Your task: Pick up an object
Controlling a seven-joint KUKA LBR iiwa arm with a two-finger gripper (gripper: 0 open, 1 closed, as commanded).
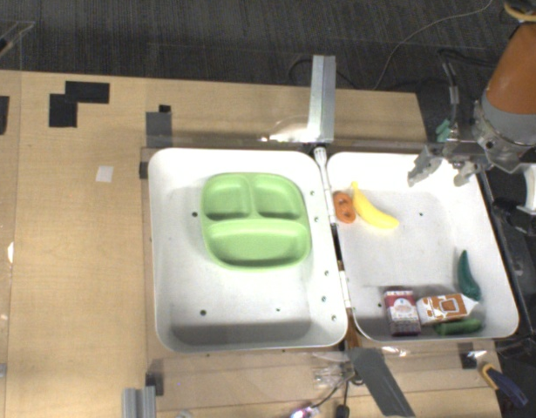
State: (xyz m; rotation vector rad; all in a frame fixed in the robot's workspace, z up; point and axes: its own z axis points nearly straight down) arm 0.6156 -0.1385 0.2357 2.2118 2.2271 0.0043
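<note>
Where bins (163, 259) sit: one banana (373, 212) (two boxes (422, 311)).

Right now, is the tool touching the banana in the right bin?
Apart. The camera view shows the tool hovering near the right bin's far edge, with bare white floor between it and the banana.

arm (520, 77) cut off at right edge, box labels (422, 310) — too small to read

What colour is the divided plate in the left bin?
Light green; the divided plate shows clearly in the camera view, lying flat in the left bin.
</note>
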